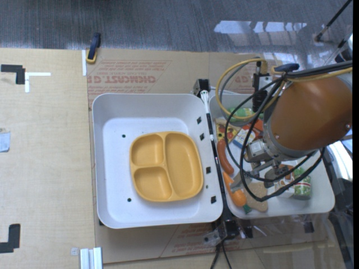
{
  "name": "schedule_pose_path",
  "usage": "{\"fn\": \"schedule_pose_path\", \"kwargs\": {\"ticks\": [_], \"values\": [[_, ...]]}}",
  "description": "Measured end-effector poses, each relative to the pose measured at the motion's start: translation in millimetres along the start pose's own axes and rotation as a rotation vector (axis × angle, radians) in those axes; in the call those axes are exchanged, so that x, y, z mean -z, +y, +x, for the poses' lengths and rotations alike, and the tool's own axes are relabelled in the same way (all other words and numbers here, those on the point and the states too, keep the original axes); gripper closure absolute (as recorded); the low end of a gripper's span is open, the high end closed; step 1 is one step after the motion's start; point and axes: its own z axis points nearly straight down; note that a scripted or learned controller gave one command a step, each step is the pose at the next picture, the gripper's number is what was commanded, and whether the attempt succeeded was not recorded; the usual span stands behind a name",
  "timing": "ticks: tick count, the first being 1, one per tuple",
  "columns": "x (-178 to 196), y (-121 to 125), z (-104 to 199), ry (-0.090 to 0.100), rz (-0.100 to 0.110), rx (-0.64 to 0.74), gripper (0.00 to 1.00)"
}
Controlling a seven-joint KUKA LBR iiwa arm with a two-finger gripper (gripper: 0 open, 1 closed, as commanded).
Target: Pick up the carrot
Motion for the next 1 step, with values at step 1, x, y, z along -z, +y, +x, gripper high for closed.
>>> {"fn": "schedule_pose_path", "kwargs": {"ticks": [1], "values": [[-0.1,0.0,0.0,0.000,0.000,0.000,0.00]]}}
